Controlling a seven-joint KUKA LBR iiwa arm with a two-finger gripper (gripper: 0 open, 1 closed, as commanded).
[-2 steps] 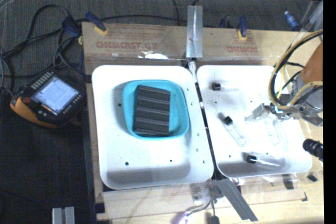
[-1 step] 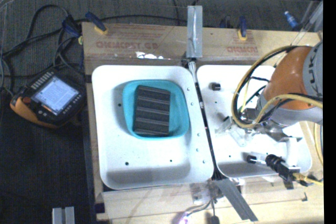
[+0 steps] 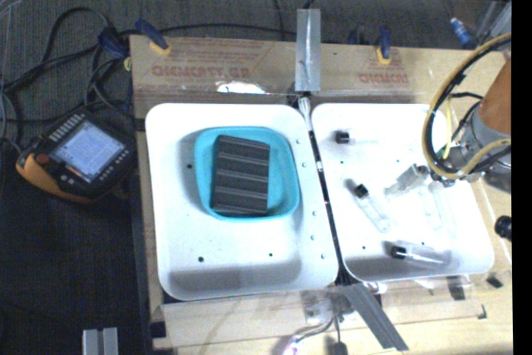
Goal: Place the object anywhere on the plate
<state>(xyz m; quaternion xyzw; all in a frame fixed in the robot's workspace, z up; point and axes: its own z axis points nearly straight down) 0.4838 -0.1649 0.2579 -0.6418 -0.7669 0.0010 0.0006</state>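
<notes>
A handheld control pendant (image 3: 79, 158) with a lit screen lies on the dark floor at the frame's left, black cables (image 3: 62, 41) looping above it. Clear vials with black caps (image 3: 369, 204) lie scattered in the right white bin (image 3: 465, 258). Blue-handled clamps (image 3: 150, 36) grip the wooden bench's (image 3: 216, 62) upper edge.

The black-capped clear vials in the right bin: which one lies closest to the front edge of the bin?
The vial near the right bin's front rim, lying almost crosswise. The other vial lies farther back, near the bin's middle, and slants diagonally.

arm (image 3: 499, 108): enters from right | wrist cabled | pincer (image 3: 413, 177): low, leftward
</notes>
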